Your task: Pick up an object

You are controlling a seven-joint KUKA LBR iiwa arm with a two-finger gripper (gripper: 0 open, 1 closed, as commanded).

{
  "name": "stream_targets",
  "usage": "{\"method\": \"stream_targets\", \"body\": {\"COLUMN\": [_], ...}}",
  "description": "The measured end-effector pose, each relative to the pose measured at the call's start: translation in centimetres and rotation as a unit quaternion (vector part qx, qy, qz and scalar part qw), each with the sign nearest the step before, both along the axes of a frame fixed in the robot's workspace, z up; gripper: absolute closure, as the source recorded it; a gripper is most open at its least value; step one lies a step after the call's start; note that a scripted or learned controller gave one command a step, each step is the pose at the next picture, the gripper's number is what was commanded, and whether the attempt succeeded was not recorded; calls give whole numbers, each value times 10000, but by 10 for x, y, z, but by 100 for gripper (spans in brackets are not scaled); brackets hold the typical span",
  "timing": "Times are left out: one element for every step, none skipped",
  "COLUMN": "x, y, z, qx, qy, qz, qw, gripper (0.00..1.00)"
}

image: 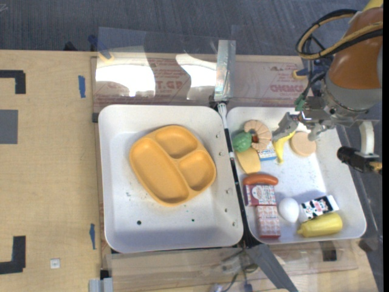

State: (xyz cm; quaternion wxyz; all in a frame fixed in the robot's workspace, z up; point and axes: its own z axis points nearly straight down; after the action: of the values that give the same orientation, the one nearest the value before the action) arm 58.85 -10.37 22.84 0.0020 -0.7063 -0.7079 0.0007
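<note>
Nearest the camera, at the right bin's (355,181) 6 o'clock edge: a yellow banana-shaped toy (320,225), a black-and-white carton (318,206) touching it, a white egg (289,210) just beside, and a red-and-white packet (265,210) at 7 o'clock.

Mid-bin: a red sausage (261,179) and a yellow wedge (248,160). At 11 o'clock: a green piece (242,141) against an orange ribbed shell-like piece (258,130).

The gripper (299,124) sits at the bin's 12 o'clock, low over a tan round disc (303,145) and a thin yellow strip (280,149). Jaws spread apart, nothing between them. Whether a fingertip touches the disc is hard to say from this slant.

The left bin (115,181) carries a yellow divided plate (172,163) only, well apart from the arm.

Step, as I read it: approach/descent, no grasp yet. Likely target is the disc or the strip, at the gripper's 6 o'clock.

Next move calls for centring the fingers over one item, dropping to the bin floor, then closing. The disc lies flat, so the fingers need to straddle its edges; a slip looks likely.
</note>
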Motion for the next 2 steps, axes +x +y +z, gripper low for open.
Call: {"method": "stream_targets", "body": {"x": [18, 53], "y": [-34, -7], "z": [-127, -136], "qx": [-7, -13], "qy": [-68, -80], "qz": [-831, -1488], "qw": [9965, 9888], "gripper": [0, 0]}}
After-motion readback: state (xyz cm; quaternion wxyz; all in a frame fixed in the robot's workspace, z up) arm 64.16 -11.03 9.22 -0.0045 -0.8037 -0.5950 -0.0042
